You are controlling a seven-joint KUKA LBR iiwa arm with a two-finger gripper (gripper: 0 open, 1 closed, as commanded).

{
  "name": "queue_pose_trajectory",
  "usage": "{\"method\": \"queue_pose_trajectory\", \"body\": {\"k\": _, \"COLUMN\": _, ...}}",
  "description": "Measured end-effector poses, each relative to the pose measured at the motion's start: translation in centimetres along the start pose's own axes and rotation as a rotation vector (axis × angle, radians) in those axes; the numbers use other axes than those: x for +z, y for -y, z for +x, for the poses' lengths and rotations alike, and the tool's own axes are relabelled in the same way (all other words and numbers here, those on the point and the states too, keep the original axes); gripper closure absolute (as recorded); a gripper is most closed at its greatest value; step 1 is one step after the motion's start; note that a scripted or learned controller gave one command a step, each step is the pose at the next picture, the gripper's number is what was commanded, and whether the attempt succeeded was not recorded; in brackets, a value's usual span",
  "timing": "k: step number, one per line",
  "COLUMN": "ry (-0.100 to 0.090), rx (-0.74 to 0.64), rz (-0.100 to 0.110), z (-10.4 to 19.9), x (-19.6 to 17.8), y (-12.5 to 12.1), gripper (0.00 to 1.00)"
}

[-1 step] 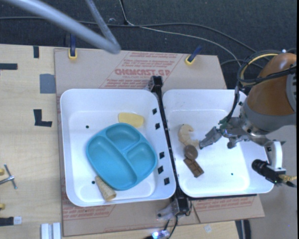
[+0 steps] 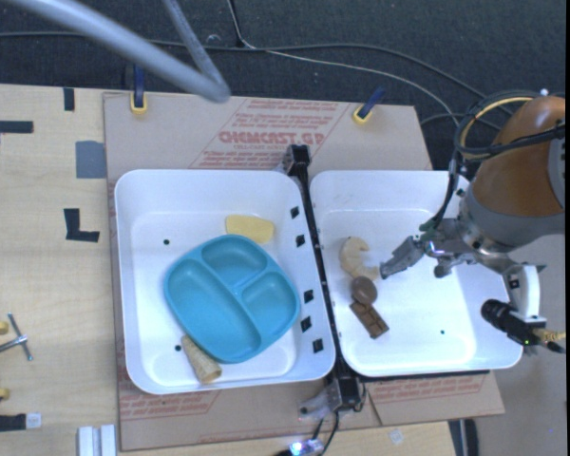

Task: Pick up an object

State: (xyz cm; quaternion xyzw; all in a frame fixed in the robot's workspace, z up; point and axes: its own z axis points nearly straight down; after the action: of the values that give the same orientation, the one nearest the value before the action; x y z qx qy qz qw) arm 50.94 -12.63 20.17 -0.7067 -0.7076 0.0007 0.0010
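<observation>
Fingers first: my gripper hangs over the right bin, and from this slanted view I see one grey prong reaching toward the bin's middle; whether its partner stands apart from it or pressed against it, I cannot tell, and nothing sits between them that I can make out.

Three small things lie just beyond my tips. Nearest, a little ahead and above, is the pale curved piece, shaped like a cashew or a bit of crust. Just below my tips sits the brown round lump, and touching its lower side is the dark brown block, lying at a slant.

I judge all three light and stiff enough, more toy food than anything fragile. The pale curved piece looks the best take: it lies apart from its neighbours, and I would close across its narrow waist, where the curve gives both pads a seat. The round lump would likely roll out from under me, and it is crowded by the block.

Far beyond my tips, in the left bin, lie a blue divided plate, a yellow wedge and a tan cork-like stub
</observation>
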Motion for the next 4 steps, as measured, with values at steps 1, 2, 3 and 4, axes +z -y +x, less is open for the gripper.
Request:
{"method": "queue_pose_trajectory", "body": {"k": 1, "ry": 0.0, "rx": 0.0, "rz": 0.002, "z": 0.0, "x": 4.3, "y": 0.2, "gripper": 0.0}}
{"method": "queue_pose_trajectory", "body": {"k": 2, "ry": -0.001, "rx": 0.001, "rz": 0.002, "z": -0.6, "x": 10.0, "y": 0.9, "gripper": 0.0}}
{"method": "queue_pose_trajectory", "body": {"k": 3, "ry": 0.001, "rx": 0.0, "rz": -0.001, "z": -0.6, "x": 11.7, "y": 0.9, "gripper": 0.0}}
{"method": "queue_pose_trajectory", "body": {"k": 4, "ry": 0.003, "rx": 0.001, "rz": -0.004, "z": -0.6, "x": 10.6, "y": 0.8, "gripper": 1.0}}
